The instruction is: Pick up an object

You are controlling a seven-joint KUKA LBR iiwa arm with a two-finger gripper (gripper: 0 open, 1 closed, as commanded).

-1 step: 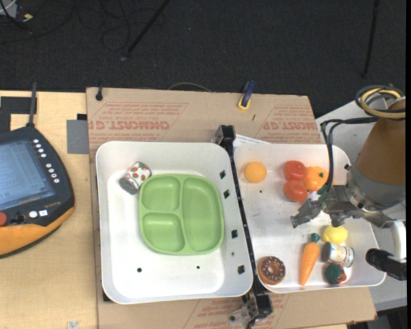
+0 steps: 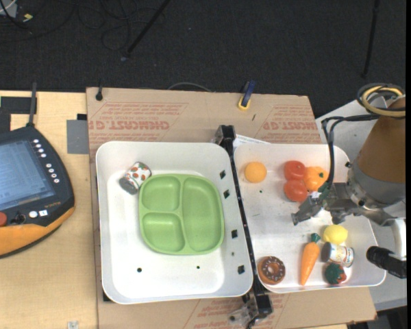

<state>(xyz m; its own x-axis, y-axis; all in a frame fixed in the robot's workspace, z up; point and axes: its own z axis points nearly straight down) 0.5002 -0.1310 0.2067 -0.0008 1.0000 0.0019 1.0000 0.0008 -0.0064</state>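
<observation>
Dark floor behind, two white bins on my surface — in the right bin [image 2: 274, 242] my claw [image 2: 320, 208] hangs over bare floor, whether clenched I can't tell, and the carrot [image 2: 309, 263] lies just below it, near-upright, green top toward the claw.

I see a control pendant [image 2: 20, 190] with an orange underside lying on the bench at far left, and a blue clamp [image 2: 246, 96] on the cardboard sheet [image 2: 192, 118] under the bins.
</observation>
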